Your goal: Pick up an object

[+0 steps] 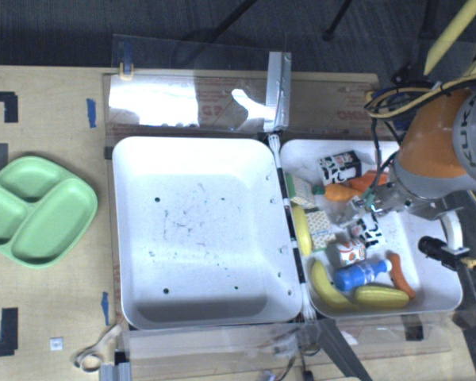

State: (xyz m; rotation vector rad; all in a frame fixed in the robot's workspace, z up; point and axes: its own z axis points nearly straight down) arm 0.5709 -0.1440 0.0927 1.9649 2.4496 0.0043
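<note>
Bananas [357, 294] number two (one blue bottle [360, 275] between).

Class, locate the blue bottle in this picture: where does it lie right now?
The blue bottle lies in the right bin, toward its near edge, just above a banana and left of an orange carrot.

White capitals stand on the grey arm [468, 137] at the right edge of the view: "KU" reads clearly and the rest is cut off. The clear panel [194, 101] behind the bins carries faint reddish print, too blurred to read. The black-and-white box [339, 166] bears unreadable markings.
</note>
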